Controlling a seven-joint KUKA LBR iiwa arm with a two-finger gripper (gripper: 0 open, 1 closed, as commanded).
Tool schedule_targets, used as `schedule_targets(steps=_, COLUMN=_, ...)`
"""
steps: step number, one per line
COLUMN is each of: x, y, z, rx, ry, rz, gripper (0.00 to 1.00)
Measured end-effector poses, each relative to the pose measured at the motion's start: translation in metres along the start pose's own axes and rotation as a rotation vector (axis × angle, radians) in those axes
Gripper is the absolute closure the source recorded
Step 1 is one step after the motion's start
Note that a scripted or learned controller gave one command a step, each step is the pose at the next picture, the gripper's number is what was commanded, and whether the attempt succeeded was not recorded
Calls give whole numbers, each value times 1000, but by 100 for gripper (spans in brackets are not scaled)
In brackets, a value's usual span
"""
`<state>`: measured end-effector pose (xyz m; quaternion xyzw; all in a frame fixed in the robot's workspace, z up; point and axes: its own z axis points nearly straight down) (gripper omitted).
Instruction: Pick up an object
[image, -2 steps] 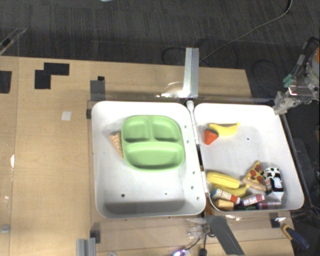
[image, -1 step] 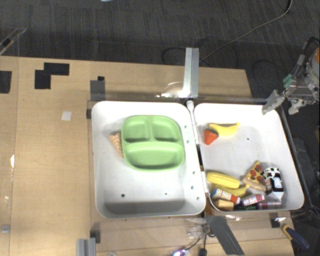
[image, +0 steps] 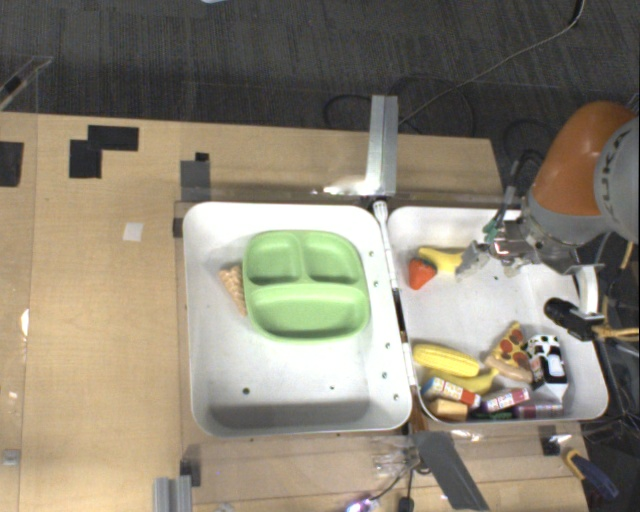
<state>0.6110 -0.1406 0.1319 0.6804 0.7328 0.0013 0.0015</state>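
Observation:
My gripper hangs low over the back of the right bin, at the end of the grey arm with its orange band. Just to its left lie a small yellow banana-shaped piece and a red strawberry-like toy, touching each other. The gripper's tip is right beside the yellow piece's right end; I cannot tell whether it touches it. Nothing is visibly lifted.
Along the right bin's front lie a yellow banana, a pizza slice toy, a black-and-white item and several small bottles. The left bin holds a green divided plate with a tan item under its left edge.

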Motion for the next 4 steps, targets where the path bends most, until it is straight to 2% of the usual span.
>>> schedule_targets(steps=1, x=32, y=61, z=37, rx=-1, ry=-5, rz=-95, gripper=0)
schedule_targets(steps=2, x=33, y=64, z=23, rx=-9, ry=-7, rz=-99, gripper=100)
schedule_targets(steps=3, x=80, y=66, z=-55, rx=-4, ry=0, rz=-64, gripper=100)
schedule_targets(steps=4, x=141, y=70, z=-54, rx=-1, ry=1, rz=-234, gripper=100)
